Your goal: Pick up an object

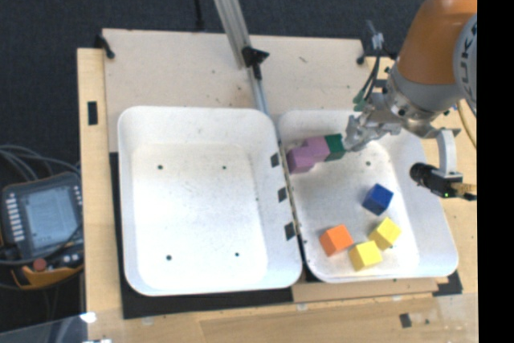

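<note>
My gripper (pixel 354 135) hangs over the back of the right bin (pixel 418 253), reaching in from the right. Just left of it lies a small green block (pixel 335 146), touching or very close to the gripper's tip. A purple block (pixel 307 156) sits against the green one, near the bin's left wall. Toward the front of the same bin lie a blue cube (pixel 377 198), an orange cube (pixel 336 238) and two yellow cubes (pixel 386 232) (pixel 365 255). I cannot tell whether the green block is gripped.
The left bin (pixel 128 173) stands beside the right one, their walls meeting at mid-bench. A slanted metal rail (pixel 229 8) rises behind the bins. A control pendant (pixel 40 221) lies off the bench at the left.
</note>
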`<state>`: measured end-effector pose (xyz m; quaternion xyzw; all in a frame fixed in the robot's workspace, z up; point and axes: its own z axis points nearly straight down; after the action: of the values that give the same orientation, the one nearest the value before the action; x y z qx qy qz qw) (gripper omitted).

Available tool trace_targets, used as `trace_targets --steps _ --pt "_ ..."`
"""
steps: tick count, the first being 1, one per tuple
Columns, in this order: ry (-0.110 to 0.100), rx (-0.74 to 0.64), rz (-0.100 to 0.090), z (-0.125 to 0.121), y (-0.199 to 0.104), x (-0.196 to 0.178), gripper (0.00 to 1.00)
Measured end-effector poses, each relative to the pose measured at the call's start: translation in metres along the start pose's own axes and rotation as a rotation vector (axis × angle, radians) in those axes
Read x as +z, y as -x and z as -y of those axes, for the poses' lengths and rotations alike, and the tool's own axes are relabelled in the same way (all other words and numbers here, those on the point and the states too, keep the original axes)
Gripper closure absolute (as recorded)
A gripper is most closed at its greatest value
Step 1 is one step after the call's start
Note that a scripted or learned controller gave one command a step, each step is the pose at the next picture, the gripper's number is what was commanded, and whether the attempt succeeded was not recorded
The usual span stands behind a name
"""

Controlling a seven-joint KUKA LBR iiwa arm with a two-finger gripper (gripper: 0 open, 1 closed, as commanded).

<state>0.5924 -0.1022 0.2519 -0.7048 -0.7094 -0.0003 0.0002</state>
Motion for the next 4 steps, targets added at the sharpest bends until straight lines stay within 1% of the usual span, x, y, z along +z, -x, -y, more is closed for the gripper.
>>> trace_targets --steps 1,2,3,4 --pt "-0.001 0.0 0.0 0.003 -0.042 0.004 1.0" --pt "0.003 -0.001 0.0 0.002 -0.094 -0.004 1.0" --pt "0.0 0.0 0.0 0.005 -0.14 0.008 1.0" --pt "0.001 -0.002 -0.001 0.005 -0.193 0.0 1.0"
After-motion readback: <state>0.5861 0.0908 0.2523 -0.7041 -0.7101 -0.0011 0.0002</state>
